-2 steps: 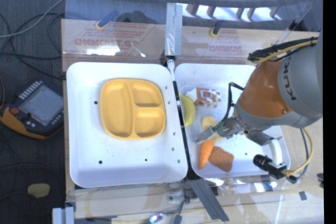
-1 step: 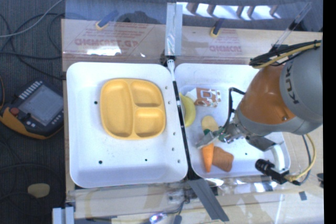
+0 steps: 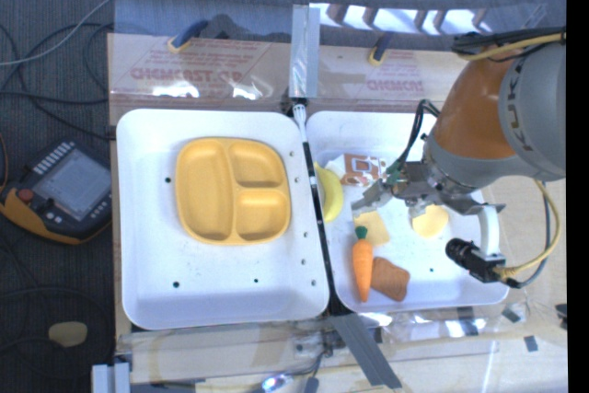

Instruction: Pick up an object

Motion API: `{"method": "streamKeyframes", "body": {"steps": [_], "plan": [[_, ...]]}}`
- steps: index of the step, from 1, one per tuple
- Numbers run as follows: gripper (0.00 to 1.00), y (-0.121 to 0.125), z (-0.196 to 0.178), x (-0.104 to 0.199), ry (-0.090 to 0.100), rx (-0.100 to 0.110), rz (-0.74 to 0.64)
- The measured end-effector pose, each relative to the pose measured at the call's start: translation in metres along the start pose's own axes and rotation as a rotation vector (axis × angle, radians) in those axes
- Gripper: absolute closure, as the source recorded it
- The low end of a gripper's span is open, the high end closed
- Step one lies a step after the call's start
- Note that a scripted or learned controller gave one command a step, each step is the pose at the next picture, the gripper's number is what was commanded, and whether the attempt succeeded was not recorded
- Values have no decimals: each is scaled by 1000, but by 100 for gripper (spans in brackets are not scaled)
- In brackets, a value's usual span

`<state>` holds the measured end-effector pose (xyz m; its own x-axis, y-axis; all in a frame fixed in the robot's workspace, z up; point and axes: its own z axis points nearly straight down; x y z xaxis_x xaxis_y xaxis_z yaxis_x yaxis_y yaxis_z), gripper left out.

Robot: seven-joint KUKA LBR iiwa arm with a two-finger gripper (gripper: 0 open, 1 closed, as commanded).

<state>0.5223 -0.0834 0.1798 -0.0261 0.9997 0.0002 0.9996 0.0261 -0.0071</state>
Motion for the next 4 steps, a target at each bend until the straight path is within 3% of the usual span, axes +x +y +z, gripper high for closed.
{"method": "streamKeyframes", "body": {"steps": [1,2,3,4], "plan": [[0,-2,-7,35,0,1,194],[0,-2,0,23,-1,1,-176],[0,-11,93,-30,-2,-14,-200],[0,-31,92,-16,-5,-25,-22]]}}
